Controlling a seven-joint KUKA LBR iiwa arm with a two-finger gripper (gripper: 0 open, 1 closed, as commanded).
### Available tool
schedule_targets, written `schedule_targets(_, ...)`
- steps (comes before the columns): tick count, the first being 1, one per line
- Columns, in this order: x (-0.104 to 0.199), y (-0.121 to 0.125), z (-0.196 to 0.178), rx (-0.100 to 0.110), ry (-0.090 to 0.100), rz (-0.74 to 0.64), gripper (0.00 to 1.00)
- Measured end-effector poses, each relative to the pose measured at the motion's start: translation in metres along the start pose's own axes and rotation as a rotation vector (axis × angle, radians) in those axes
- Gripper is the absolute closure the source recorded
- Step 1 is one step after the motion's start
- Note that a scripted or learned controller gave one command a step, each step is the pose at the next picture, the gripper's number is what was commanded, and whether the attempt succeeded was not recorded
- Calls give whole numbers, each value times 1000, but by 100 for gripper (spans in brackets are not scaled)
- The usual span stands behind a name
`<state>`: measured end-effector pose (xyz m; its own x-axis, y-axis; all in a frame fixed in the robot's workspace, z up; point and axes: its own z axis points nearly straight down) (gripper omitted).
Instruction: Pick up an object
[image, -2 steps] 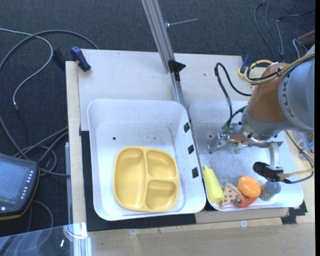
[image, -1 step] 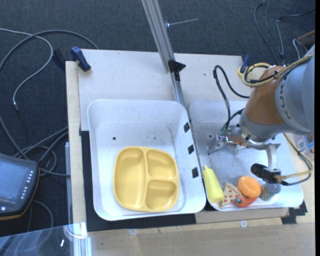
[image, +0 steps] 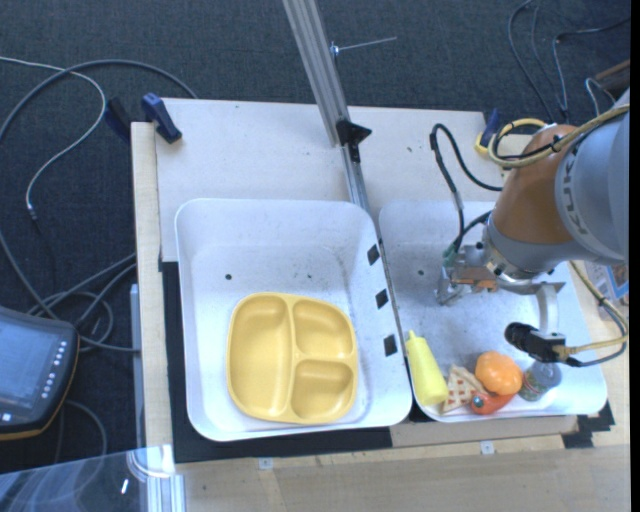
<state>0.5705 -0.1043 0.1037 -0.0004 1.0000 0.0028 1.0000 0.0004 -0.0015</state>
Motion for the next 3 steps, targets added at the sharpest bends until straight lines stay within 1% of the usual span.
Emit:
schedule_targets(1,5,11,-57,-9,-4,-2,100)
schedule_targets(2,5,20,-119,-10,-4,-1,100)
schedule_targets(3,6,20,-132,-6,-3,-1,100)
